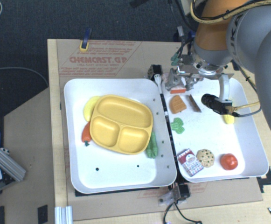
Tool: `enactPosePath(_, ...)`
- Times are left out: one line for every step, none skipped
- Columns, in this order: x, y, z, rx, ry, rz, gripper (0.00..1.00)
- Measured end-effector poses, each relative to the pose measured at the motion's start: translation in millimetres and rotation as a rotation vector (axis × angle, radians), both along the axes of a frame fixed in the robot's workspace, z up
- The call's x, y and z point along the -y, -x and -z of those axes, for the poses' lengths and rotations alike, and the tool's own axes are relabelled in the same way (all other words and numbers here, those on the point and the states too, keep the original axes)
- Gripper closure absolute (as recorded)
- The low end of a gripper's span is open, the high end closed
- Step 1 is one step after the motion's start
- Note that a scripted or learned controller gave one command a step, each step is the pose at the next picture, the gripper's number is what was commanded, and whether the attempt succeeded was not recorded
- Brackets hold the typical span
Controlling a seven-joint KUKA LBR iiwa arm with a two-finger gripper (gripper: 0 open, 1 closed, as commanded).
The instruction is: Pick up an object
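Bread slice (177,104) lies ungrasped in my right bin (247,139), at six o'clock below the hand (182,82); I cannot tell its grip state. Picking remains.

The grey arm enters from the upper right, its bulky link filling that corner. An orange band caps the wrist, which points steeply downward. Black and yellow cables loop around the band. Below it, the gripper (181,84) hangs low, its metal fingers pointing down; their spacing is too cluttered to read.
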State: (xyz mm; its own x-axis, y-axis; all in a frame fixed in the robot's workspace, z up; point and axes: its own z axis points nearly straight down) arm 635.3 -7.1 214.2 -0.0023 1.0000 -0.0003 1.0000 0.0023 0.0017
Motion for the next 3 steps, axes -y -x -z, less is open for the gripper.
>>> enactPosePath(9.4, 3.2, -20.7, 0.003, 0.001, 0.003, 1.00)
enactPosePath(6.9, 5.5, -0.1, -0.006, 0.000, 0.002, 1.00)
enactPosePath(6.6, 1.8, -21.7, 0.003, 0.000, 0.001, 1.00)
